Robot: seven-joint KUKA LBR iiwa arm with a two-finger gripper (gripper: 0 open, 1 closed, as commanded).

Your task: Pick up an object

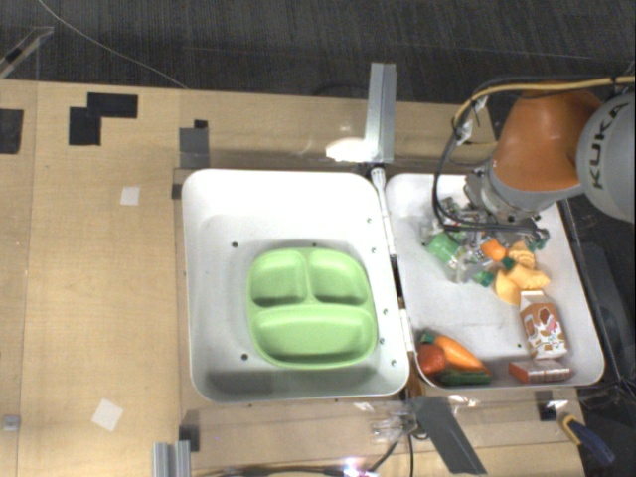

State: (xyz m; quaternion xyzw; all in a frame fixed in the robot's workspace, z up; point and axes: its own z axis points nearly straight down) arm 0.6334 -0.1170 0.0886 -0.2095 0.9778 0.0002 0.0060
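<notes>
The arm reaches down into the right bin (412, 286) from the right, its orange band over the bin's far part. My gripper (475, 249) is low among a cluster of small objects there: a clear green-capped bottle (449, 251), an orange piece (495, 251) and a yellow piece (512, 284). The wrist hides the fingers. A small carton with a red and white label (543, 328) lies nearer the front right. In the front left corner lie a carrot (459, 350), a red item (430, 362) and a green item (463, 375).
The left bin (209, 227) holds a green divided plate (312, 306). A red bar (540, 372) lies at the right bin's front edge. A metal post (381, 112) stands behind the seam between the bins. Wooden bench surrounds them.
</notes>
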